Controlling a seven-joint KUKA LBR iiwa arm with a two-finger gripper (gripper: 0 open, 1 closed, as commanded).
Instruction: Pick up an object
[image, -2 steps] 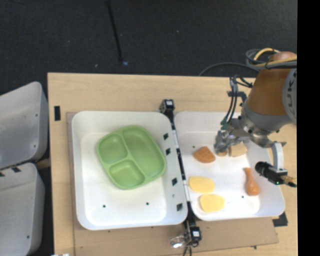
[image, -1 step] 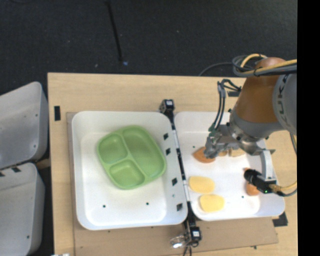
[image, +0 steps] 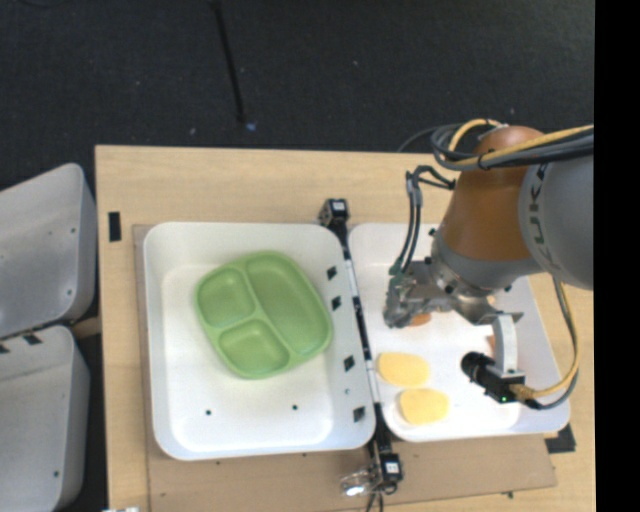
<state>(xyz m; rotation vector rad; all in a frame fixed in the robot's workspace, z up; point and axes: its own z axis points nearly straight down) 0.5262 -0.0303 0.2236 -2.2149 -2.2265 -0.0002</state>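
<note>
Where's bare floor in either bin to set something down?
Left bin: bare floor all around the green tray, widest along the near wall and the left wall. Right bin: crowded, with the gripper low by the divider, two yellow pieces in front of it, the arm above.

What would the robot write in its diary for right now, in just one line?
arm: over right bin | gripper: low, near small orange thing | two yellow pieces: in right bin, untouched | green divided plate: left bin
</note>
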